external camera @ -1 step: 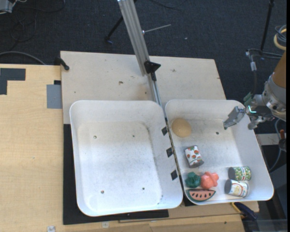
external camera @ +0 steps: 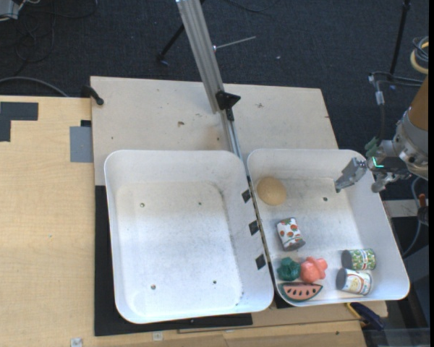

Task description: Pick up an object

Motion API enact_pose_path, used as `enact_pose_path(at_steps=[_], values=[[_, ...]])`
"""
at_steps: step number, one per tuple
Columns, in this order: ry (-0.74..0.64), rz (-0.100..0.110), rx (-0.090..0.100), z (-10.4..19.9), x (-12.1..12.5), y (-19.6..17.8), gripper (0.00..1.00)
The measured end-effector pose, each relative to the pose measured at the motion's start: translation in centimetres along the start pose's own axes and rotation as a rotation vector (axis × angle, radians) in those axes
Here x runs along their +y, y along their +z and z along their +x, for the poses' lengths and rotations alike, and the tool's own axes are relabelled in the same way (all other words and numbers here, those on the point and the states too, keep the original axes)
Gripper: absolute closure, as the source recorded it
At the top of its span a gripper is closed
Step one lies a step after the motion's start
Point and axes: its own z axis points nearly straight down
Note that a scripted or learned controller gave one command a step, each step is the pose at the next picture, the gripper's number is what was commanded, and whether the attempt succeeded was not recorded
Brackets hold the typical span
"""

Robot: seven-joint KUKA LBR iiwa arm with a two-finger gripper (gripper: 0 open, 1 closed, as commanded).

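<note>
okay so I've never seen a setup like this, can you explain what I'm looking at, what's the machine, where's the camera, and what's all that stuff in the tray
One camera looks down at a slant on a bench with two shallow white bins. The left bin sits beside the right bin. From the right a robot arm reaches in; its grasping tool hovers over the right bin's upper right edge, holding nothing. In that bin lie a tan ball, a small patterned can, a green toy, a red-orange toy, a watermelon slice, a green can and a yellow-labelled can.

No lettering can be read on the cans [external camera: 356, 270] or anything else.
</note>
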Motion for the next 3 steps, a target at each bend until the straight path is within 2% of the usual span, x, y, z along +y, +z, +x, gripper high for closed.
enact_pose_path(at_steps=[2,3], values=[[0.001,0.007,0.002,0.0,-1.3,11.8,0.00],[0.002,-0.002,-0.001,0.0,-1.2,16.9,0.00]])
